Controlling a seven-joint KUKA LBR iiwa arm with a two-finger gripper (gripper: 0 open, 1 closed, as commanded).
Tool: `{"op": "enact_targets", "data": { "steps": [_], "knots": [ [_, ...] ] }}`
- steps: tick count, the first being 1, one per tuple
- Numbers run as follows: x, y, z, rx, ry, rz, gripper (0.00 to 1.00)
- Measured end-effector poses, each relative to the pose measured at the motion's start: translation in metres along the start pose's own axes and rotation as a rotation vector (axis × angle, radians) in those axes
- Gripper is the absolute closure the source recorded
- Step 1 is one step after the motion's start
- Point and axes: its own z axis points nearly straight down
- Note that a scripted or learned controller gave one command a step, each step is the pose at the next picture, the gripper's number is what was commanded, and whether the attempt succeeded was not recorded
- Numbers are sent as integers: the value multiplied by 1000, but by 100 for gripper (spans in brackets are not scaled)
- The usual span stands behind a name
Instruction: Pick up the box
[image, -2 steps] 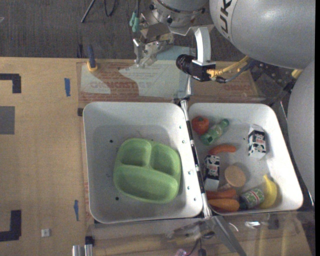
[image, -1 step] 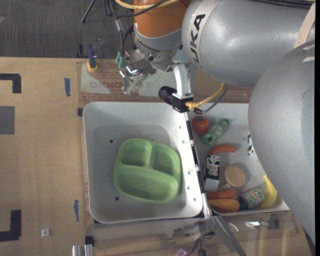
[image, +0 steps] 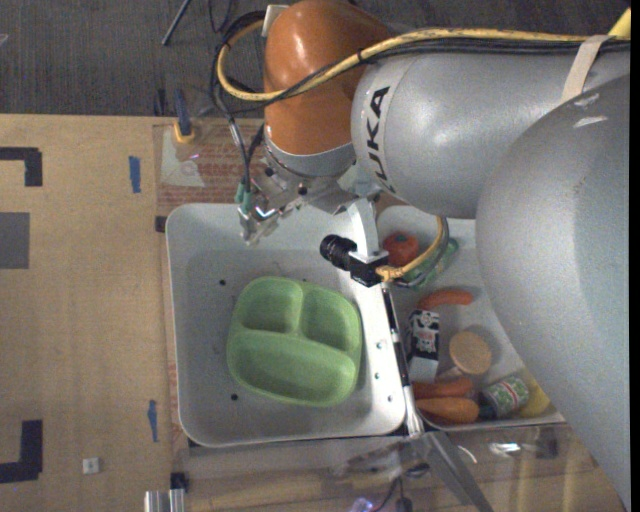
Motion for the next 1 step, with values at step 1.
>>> {"op": "enact_targets", "data": {
  "steps": [1],
  "knots": [
    [-12,13,-110,-4,-2,-128,100]
  ]
}}
